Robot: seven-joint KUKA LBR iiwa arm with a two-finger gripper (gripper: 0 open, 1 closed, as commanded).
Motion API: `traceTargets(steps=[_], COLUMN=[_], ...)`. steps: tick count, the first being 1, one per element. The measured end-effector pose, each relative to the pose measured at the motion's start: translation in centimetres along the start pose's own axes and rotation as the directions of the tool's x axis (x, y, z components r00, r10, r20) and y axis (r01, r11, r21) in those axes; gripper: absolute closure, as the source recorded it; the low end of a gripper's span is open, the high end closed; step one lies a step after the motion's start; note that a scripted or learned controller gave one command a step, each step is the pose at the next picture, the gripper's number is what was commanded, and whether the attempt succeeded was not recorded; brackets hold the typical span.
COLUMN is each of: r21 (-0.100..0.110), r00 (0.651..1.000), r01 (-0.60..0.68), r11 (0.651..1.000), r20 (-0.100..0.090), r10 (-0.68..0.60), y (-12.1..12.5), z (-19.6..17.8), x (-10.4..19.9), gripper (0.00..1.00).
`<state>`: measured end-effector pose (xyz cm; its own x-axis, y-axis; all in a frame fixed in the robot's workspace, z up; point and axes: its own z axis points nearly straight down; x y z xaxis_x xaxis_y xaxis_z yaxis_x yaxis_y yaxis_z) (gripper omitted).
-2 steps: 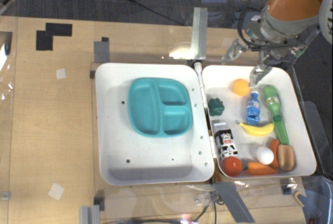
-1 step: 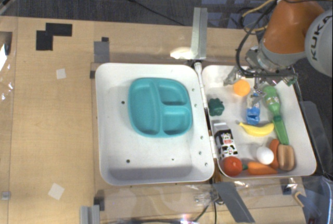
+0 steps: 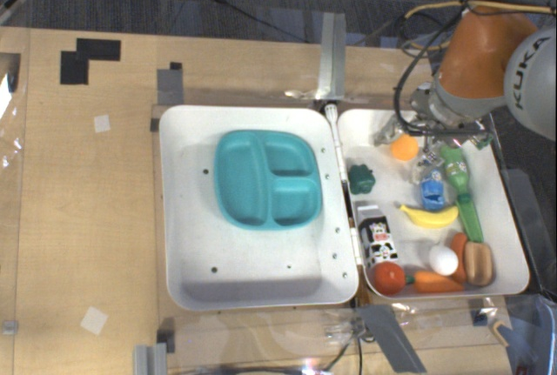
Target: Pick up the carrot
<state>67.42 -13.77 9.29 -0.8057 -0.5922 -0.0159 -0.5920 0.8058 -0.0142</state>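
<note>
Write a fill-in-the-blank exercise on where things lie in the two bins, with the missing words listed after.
1. The teal divided plate lies in the ____ bin.
2. The carrot lies along the right bin's near wall, between the tomato and the ____.
3. The white egg sits just below the yellow ____.
4. The claw hangs over the ____ end of the right bin.

Missing words: left; hot dog; banana; far

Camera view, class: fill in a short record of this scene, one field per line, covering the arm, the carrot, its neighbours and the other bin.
arm: over the right bin's far end, gripper low near an orange ball
carrot: near end of right bin, lying flat, apart from the gripper
carrot's neighbours: tomato, white egg, hot dog bun
left bin: teal divided plate
</note>
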Motion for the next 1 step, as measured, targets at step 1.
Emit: traceTargets(steps=[1], r21=[0.011], r00=[1.000], r01=[0.006], r11=[1.000], r20=[0.014], r10=[-0.006], y=[-0.13], z=[-1.76], x=[-0.60], gripper=[1.00])
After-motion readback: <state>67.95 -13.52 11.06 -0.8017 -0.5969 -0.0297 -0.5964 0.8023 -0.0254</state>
